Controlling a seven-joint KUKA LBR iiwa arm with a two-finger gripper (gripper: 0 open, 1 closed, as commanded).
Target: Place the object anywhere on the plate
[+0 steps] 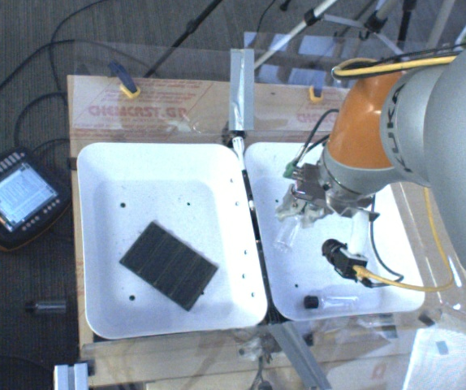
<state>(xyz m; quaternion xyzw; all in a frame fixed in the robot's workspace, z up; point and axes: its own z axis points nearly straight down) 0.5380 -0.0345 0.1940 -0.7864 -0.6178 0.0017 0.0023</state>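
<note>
Currently the gripper [294, 218] is seen over the right bin [395, 299], its width unreadable; the dark plate [169, 265] should be approached squarely.

A: Of what are the two bins made?
B: Smooth white plastic with a slight sheen is seen in the left bin [95, 218] and the right bin [395, 295]. The plate [169, 266] in the left bin looks dark, matt and ribbed.
A: And the arm?
B: Smooth grey casing is shown on the arm [444, 120], with a glossy orange band [363, 128]. Bare metal is seen at the tool [302, 205].
A: The bench?
B: Pale, matt wood is seen along the far edge of the bench [160, 108].
</note>
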